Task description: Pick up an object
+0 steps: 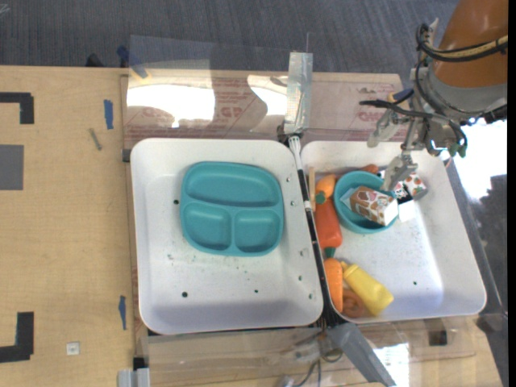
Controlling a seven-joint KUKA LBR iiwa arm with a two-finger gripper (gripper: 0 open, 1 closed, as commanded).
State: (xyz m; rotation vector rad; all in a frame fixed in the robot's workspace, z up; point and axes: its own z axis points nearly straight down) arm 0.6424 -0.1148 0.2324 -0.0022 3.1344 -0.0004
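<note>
The grey arm with the orange band comes in from the far right, and its jaws (pixel 401 176) hang over the far part of the right white plastic bin (pixel 451 285). I cannot tell from this view if the jaws are released or clenched, and nothing is clearly seen between them.

Directly under and a little to the left of the jaws lies a small carton with a brown and white print (pixel 374 207). It rests tilted in a round teal plastic bowl (pixel 348 203), with its long axis running from left to right. Just beside the jaws, at the right, there is a small white object with red marks (pixel 414 187); what it is I cannot say. The carton seems the nearest thing to pick up, so the coming move is probably a short descent.

Along the left wall of this bin lie smooth orange pieces shaped like carrots (pixel 327 222), and at the near side a glossy yellow plastic bottle (pixel 368 289). The left white bin (pixel 153 240) holds a teal plate with three compartments (pixel 232 208), matte and rigid.
</note>
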